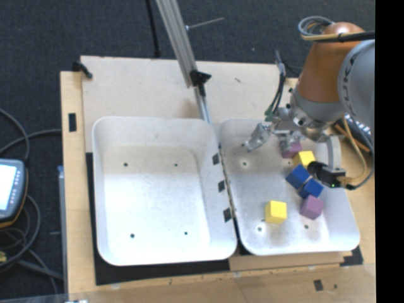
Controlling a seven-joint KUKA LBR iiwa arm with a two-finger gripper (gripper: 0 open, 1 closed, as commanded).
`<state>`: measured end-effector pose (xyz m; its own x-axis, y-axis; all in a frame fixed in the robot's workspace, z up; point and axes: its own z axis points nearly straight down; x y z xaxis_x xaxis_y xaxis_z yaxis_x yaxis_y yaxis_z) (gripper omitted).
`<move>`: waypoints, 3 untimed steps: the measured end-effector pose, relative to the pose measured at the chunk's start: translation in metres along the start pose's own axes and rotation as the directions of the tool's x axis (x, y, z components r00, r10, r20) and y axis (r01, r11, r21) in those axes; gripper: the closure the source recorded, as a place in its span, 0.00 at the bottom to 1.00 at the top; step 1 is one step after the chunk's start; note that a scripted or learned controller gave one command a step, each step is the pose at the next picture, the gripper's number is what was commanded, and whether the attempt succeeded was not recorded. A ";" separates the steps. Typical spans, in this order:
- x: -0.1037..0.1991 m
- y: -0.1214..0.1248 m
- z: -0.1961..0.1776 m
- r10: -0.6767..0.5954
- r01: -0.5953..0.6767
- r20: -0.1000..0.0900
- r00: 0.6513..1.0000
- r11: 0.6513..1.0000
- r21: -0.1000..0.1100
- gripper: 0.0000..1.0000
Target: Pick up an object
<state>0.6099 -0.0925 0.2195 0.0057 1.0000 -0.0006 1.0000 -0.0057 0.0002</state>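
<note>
Nothing was lifted yet: the gripper [257, 137] hovered with fingers spread and bare, left of the blocks lying in the right bin [252, 188], with the pick still ahead.

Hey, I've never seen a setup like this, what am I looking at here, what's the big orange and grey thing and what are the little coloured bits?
This is one picture from a camera fixed above a bench, looking down at a slant. The big orange and grey thing is a robot arm reaching in from the right. At its tip is a small two-finger gripper for picking things up; I see nothing held in it. On the bench sit two shallow white bins: the left bin and the right bin. The coloured bits are small blocks in the right bin: a yellow block, a second yellow block, a blue block, a purple block and a pinkish block partly under the arm.
</note>
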 end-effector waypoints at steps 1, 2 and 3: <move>-0.066 -0.062 0.088 0.000 -0.001 0.001 1.000 1.000 0.012 0.00; -0.068 -0.025 0.103 -0.006 0.006 0.001 1.000 1.000 0.003 0.00; -0.080 0.054 0.125 -0.011 0.011 -0.001 1.000 1.000 0.000 0.00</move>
<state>0.6633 -0.1725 0.0949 -0.0054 1.0000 0.0007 1.0000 0.0054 0.0007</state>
